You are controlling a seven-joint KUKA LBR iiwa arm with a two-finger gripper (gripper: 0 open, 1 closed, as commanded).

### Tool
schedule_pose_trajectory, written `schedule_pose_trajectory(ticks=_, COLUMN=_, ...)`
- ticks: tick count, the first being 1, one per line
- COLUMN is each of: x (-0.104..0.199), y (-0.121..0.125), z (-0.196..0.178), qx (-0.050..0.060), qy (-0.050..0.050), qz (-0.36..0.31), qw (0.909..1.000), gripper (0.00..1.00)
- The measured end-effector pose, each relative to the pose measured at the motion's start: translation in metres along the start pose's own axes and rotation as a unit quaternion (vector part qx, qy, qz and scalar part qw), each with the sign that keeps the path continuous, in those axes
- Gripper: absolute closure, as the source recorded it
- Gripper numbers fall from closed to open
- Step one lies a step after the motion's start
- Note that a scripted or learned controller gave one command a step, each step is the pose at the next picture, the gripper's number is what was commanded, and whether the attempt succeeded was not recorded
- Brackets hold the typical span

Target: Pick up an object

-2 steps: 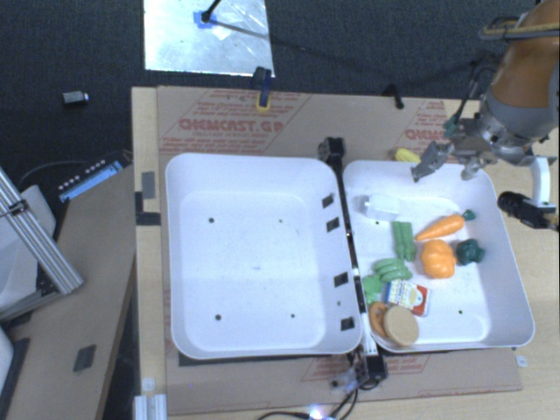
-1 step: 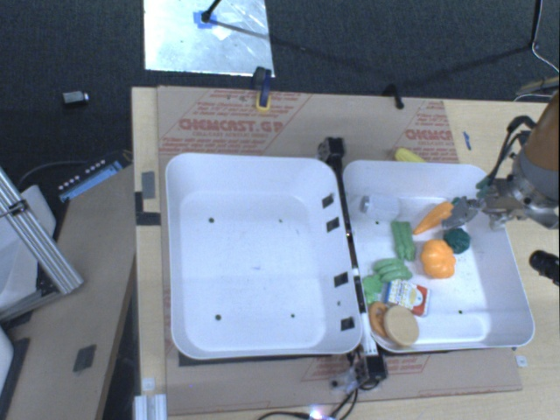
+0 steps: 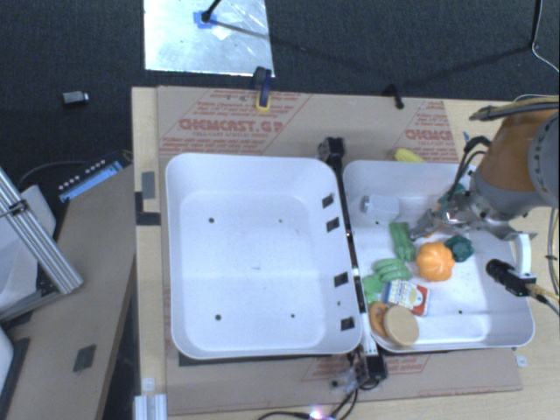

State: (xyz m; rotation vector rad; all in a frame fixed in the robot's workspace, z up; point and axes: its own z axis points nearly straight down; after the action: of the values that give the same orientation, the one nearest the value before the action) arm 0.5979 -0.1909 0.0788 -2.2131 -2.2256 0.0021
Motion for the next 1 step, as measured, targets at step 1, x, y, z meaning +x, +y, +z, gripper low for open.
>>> schedule_pose_trajectory(ticks=1, x=-0.0012, y=0.0016, z=-0.0172, qx=-0.004, qy=-0.001, qz=0.0, qw=1.0, gripper=1.0)
